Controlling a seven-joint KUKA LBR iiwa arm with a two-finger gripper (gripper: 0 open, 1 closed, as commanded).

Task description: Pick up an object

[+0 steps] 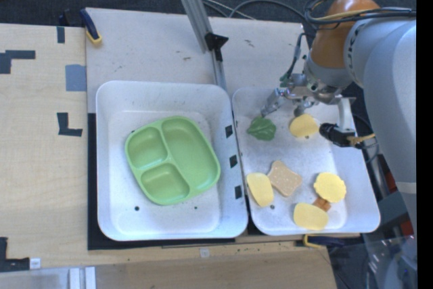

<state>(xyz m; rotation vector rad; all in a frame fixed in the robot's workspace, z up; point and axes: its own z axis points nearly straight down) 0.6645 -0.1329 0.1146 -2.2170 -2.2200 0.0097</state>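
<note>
White bins (233,145): two; yellow pieces (304,126): four.

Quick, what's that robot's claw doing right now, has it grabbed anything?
Gripper: above the right bin's far end, near the green leaf; open or shut cannot be told, nothing visibly held.

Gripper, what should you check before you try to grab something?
1. Gripper over the right bin: ok.
2. Green leaf near the gripper: ok.
3. Leaf apart from the yellow piece: ok.
4. Something held already: cannot tell.
5. Toast touching the yellow piece beside it, harder to grab: not ok.
6. Green tray in the left bin, out of the way: ok.
</note>
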